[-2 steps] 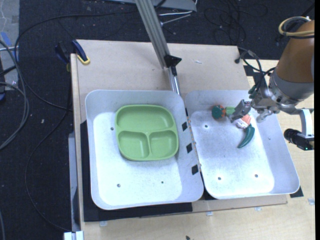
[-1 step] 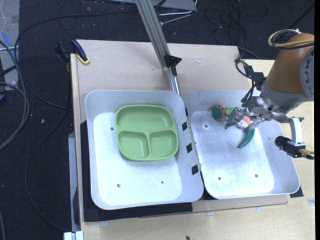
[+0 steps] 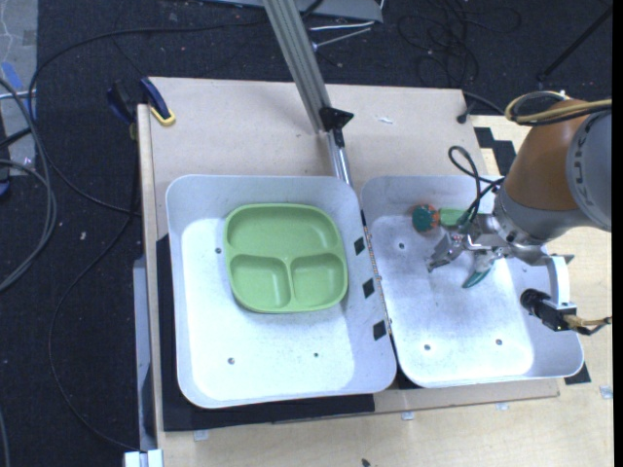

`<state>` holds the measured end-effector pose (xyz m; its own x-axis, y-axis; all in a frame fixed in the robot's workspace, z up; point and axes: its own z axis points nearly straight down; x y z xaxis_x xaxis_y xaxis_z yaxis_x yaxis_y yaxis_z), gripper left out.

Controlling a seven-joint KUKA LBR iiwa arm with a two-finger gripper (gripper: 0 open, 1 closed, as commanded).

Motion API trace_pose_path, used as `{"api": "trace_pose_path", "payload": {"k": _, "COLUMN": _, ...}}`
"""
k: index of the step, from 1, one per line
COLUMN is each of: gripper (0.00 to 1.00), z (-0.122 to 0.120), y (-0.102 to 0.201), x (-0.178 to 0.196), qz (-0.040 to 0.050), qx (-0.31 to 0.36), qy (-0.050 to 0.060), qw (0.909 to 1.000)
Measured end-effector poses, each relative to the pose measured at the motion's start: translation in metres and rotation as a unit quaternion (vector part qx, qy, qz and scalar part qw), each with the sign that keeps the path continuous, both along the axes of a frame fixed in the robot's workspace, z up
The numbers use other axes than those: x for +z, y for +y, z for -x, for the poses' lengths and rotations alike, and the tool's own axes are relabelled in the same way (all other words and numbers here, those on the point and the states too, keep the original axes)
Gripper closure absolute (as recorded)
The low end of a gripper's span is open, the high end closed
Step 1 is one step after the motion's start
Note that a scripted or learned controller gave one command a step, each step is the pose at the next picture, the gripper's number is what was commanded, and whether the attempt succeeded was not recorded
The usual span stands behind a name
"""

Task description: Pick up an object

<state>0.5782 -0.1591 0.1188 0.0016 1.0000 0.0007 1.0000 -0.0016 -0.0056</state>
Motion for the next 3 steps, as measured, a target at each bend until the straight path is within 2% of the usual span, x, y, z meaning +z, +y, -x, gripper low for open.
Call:
{"api": "trace_pose_path", "payload": {"k": 1, "gripper": 1.0, "z": -0.002, "y": 0.0, "x": 0.014, "qz": 0.0009, "qx": 0.0, "qy": -0.004, "qw": 1.0}}
{"api": "trace_pose_path", "payload": {"k": 3, "gripper": 1.0, "z": 0.011, "y": 0.003, "x": 0.117, "qz": 0.0014, "qx": 0.002, "qy": -0.006, "qw": 1.0}}
